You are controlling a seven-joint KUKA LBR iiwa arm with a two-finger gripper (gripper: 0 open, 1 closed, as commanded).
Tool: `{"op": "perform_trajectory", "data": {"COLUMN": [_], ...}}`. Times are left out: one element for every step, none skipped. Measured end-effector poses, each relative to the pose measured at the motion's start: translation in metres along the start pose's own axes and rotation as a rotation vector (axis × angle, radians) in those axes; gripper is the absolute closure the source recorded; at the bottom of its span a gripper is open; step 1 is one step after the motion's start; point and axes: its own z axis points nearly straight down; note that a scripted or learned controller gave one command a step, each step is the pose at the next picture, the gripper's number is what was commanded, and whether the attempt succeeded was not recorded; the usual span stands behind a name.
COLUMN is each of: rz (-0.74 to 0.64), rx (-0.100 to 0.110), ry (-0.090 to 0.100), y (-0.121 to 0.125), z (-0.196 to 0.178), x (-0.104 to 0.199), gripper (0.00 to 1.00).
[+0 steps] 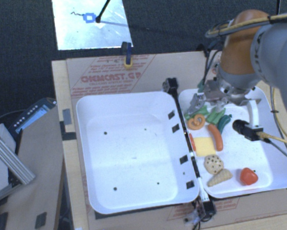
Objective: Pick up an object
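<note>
While the arm (258, 38) reaches over the right bin (276, 167) | gripper (203, 102) above green toys (216, 115) (finger spread unreadable) | cookie (213, 164) nearer front.

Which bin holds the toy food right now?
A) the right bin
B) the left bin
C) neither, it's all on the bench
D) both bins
A: the hot dog, cheese, cookie and tomato all lie inside the right bin, under the arm.
</note>
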Motion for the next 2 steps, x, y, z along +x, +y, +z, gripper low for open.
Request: {"op": "perform_trajectory", "data": {"rz": [0.008, 0.002], "rx": [0.007, 0.001], "ry": [-0.001, -0.001], "y": [0.013, 0.015], "z": [0.089, 0.073], "x": [-0.043, -0.041], "gripper": [0.0, 1.0]}}
